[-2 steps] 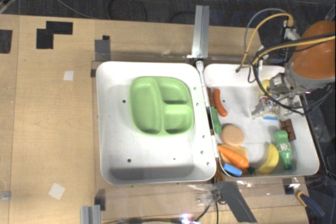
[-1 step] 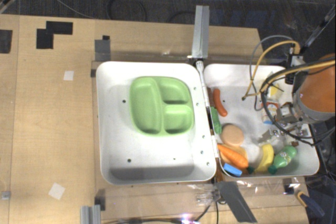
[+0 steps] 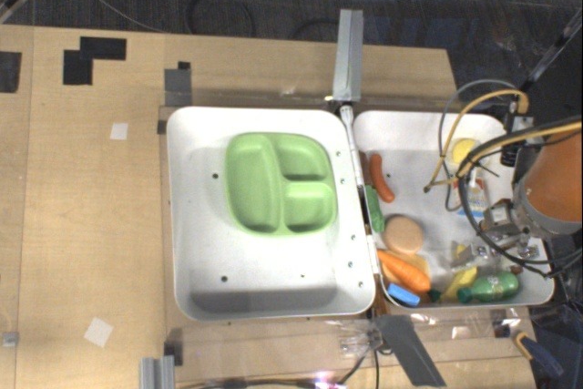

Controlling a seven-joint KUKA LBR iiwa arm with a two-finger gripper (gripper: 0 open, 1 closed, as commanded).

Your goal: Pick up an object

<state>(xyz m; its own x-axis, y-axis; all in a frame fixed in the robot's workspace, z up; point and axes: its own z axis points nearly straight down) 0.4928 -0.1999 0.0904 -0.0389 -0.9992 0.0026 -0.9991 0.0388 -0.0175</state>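
The right bin (image 3: pixel 414 130) holds several toy foods: a red sausage (image 3: pixel 381 178), a tan round bun (image 3: pixel 404 235), an orange carrot (image 3: pixel 404 269), a small blue piece (image 3: pixel 404 294), a yellow banana (image 3: pixel 460 280), a green bottle-like item (image 3: pixel 492 287) and a yellow piece (image 3: pixel 465 150) at the back. A thin green item (image 3: pixel 374 212) lies along the bin's left wall. My gripper (image 3: pixel 504 237) hangs low over the right side of this bin, just above the green bottle-like item and the banana. Cables and the wrist's metal parts cover its tip.
The left bin (image 3: pixel 191 196) holds a green divided plate (image 3: pixel 278 182). A metal post (image 3: pixel 347 55) stands behind the seam between the bins. The arm's orange band (image 3: pixel 554 187) and looping cables (image 3: pixel 474 141) overhang the right bin's far right side.
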